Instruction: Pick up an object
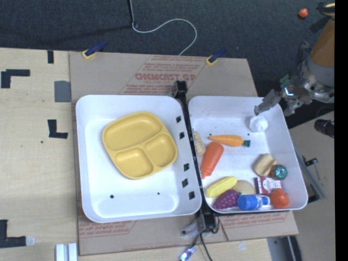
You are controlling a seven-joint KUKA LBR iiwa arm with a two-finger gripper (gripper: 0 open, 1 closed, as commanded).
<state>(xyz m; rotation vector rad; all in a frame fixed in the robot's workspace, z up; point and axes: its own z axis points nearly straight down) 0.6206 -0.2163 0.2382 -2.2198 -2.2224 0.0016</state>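
Observation:
My gripper hangs over the far right corner of the right bin, with its fingers spread open and nothing between them. Just below it a small white round object lies on the bin floor. Further in the same bin lie a carrot, a long orange-red vegetable, a corn cob, purple grapes, a blue bottle, a red tomato, a bread roll and a green ball.
A yellow divided plate lies in the left bin. The divider between the bins carries black clips. A white cable loops behind the bins on the dark cloth. The bench edge runs just right of the right bin.

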